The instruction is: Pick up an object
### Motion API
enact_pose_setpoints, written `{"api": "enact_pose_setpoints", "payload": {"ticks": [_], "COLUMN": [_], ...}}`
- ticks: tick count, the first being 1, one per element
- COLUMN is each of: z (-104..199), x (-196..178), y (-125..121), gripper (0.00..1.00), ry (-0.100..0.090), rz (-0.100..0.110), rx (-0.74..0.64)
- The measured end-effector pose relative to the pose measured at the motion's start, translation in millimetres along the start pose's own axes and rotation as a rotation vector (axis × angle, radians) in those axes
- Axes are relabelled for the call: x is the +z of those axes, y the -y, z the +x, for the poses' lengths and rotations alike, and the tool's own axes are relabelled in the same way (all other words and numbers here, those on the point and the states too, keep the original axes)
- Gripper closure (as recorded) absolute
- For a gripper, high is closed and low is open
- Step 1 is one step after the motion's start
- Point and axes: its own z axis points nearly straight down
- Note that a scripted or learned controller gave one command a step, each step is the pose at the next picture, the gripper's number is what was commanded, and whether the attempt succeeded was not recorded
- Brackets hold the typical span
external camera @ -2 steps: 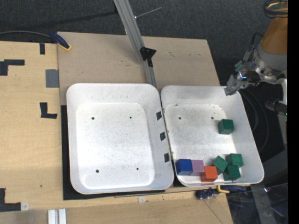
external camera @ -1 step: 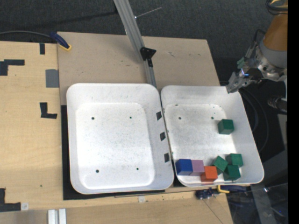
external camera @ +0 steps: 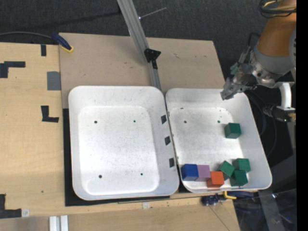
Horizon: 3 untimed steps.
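**Your Work Spot From Above**

You look down on a light wood bench (external camera: 29, 143) with small black marks and one grey patch (external camera: 54, 80) on its left part. A brown board (external camera: 115, 61) lies on top of it, and a black mat (external camera: 66, 158) peeks out below. A grey metal bar (external camera: 137, 30) slants down from the top, with a black clip (external camera: 152, 55) on it. Behind the bench you see dark grey carpet (external camera: 202, 8). A blue and yellow thing (external camera: 63, 41) sits at the board's far left corner. The light is soft and even.
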Motion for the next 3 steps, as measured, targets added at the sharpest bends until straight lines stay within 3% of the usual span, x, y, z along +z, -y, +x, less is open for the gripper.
{"api": "enact_pose_setpoints", "payload": {"ticks": [3], "z": [168], "x": [-10], "y": [39], "gripper": [1.00], "ry": [-0.001], "rz": [0.002], "rx": [-0.003]}}
